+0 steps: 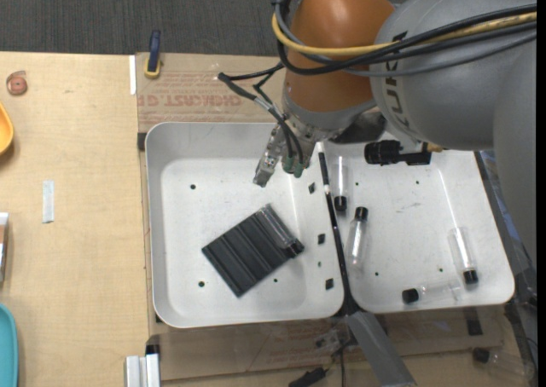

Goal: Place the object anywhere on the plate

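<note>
A black ribbed plate (243, 256) lies tilted on the floor of the left bin (175, 206). On the plate's right edge rests a clear tube (281, 232), its black cap pointing toward the bin divider. My gripper (277, 168) hangs above the left bin's back right area, up and slightly left of the tube and apart from it. It is open, with nothing between the fingers. The orange wrist band and the grey arm cover the back of both bins.
Several clear tubes with black caps lie in the right bin (409, 206): one by the divider (337, 176), one near the middle (357, 233), two at the front right (461, 253). A wooden bench top lies to the left.
</note>
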Tool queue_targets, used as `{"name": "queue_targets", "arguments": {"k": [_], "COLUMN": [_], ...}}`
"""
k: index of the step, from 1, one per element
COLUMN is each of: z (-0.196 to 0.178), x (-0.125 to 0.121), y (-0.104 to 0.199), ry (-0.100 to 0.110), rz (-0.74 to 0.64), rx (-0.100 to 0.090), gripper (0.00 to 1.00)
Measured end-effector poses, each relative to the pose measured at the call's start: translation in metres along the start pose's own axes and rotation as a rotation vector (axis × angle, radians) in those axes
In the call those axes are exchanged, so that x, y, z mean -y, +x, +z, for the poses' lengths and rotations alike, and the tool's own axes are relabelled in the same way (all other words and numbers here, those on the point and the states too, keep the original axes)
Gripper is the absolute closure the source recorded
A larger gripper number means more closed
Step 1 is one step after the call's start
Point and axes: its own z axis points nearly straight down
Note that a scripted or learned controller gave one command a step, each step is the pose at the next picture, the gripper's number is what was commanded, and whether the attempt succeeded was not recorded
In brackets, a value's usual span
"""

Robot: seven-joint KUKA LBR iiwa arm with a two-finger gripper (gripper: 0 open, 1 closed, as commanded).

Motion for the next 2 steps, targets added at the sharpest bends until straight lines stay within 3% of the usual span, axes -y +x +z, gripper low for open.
{"name": "queue_targets", "arguments": {"k": [1, 2], "z": [0.0068, 0.0068], "x": [0.0665, 0.0665], "y": [0.0162, 0.0162], "ry": [0.000, 0.000], "rz": [-0.160, -0.161], "rx": [-0.001, -0.001], "gripper": [1.00, 0.00]}}
